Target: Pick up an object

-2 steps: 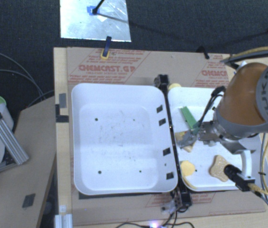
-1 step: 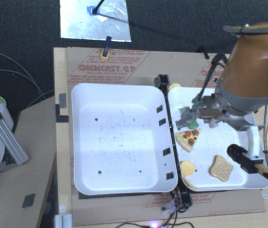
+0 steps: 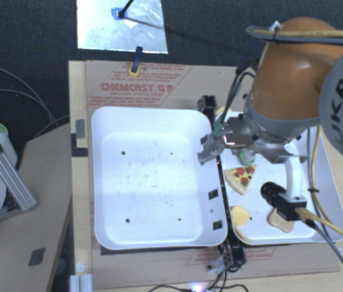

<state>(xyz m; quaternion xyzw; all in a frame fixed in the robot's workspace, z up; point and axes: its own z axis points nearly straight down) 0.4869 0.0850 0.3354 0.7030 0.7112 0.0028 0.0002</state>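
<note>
In the right bin (image 3: 329,208) lie several small toys. A pizza slice (image 3: 242,178) rests near the bin's left wall, with a round yellow piece (image 3: 239,216) in front of it and a tan bread-like piece (image 3: 280,222) toward the front. A green item (image 3: 246,157) peeks out from under the arm, and a pale yellow item (image 3: 220,112) sits at the back left corner. My gripper (image 3: 215,143) hangs low over the divide between the two bins, just left of the pizza slice. The arm's bulk hides much of it, and nothing is visibly held.
The left bin (image 3: 150,123) sits beside the right one, their walls meeting near the gripper. A black connector with a yellow cable (image 3: 286,204) hangs over the right bin's front. A shiny square sheet (image 3: 121,17) lies at the back, and a metal frame (image 3: 1,163) stands at the left.
</note>
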